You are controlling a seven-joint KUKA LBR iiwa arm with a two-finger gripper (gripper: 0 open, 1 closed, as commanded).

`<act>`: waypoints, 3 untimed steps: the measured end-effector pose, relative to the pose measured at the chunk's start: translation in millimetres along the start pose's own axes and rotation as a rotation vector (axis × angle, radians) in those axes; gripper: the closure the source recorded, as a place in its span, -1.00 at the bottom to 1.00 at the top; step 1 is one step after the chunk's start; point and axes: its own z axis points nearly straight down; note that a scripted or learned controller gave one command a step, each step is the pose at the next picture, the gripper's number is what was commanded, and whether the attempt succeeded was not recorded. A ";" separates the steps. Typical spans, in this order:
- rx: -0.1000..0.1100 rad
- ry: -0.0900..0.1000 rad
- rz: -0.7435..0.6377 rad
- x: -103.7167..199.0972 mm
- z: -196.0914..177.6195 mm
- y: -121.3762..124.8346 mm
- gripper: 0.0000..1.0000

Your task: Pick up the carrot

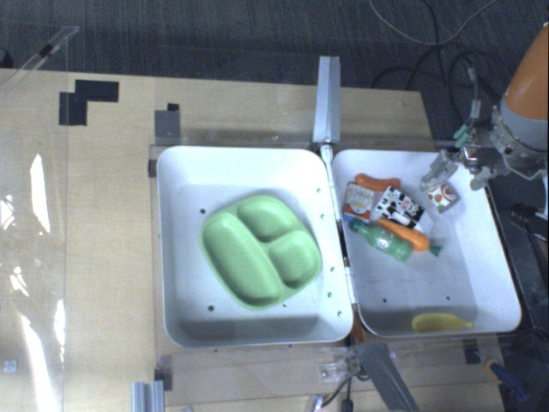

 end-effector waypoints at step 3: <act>-0.003 0.000 0.296 67.6 23.6 -36.3 1.00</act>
